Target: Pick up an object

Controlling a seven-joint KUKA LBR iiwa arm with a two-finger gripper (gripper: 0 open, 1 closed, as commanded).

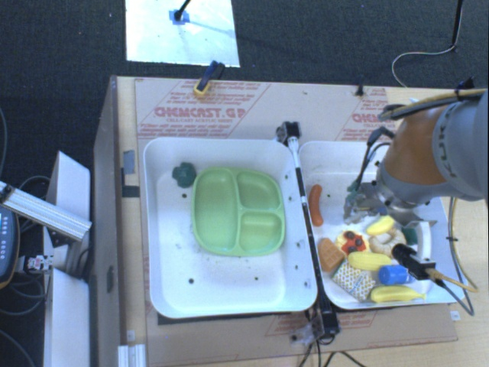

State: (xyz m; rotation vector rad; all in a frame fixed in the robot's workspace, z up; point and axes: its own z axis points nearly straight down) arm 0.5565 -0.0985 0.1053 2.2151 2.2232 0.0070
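dark carpet surrounds the surface (229,105), which is covered with a printed cardboard sheet and carries two shallow white bins side by side. left white bin (164,281) holds a pale green sectioned plastic tray (237,211) near its centre, with a small dark green lump (183,174) just beside the tray's upper left corner.

right white bin (328,159) holds a cluster of toy food toward its lower half: an orange-red sausage-shaped piece (315,205) lying near the bin's left wall, a brown bread-like slice (330,254), a red and black round piece (352,241), a yellow banana-like piece (380,225), a second yellow oblong piece (370,261), a blue cylinder (393,274), a checkered packet (354,280), and another yellow piece (397,294) at the lower edge.

grey arm with orange band (428,155) reaches in from the right, over the right bin. claw (361,203) sits low, just above the cluster, near the banana-like piece. whether it is apart or together: cannot tell, the wrist hides it.
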